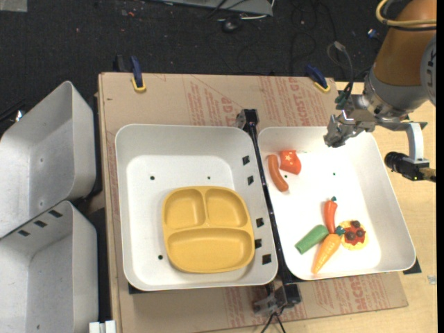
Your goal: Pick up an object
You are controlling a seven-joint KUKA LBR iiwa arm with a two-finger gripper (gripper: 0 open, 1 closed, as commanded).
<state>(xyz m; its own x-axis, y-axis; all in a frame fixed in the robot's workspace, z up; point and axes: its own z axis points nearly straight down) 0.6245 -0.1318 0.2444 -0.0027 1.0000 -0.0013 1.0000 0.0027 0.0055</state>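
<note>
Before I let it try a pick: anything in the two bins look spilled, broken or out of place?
Nothing stands out. The yellow divided plate lies flat in the left bin. In the right bin, the hot dog, red piece, chili, cucumber, carrot and pizza slice lie loose and intact. The gripper hovers over its upper edge.

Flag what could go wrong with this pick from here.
1. The carrot, the green piece, the chili and the small yellow item lie bunched and touching, so a grasp there may nudge or catch a neighbour.
2. The sausage lies right by the red piece near the bin's left wall, leaving little finger room.
3. The gripper is at the far rim, away from every item.
</note>
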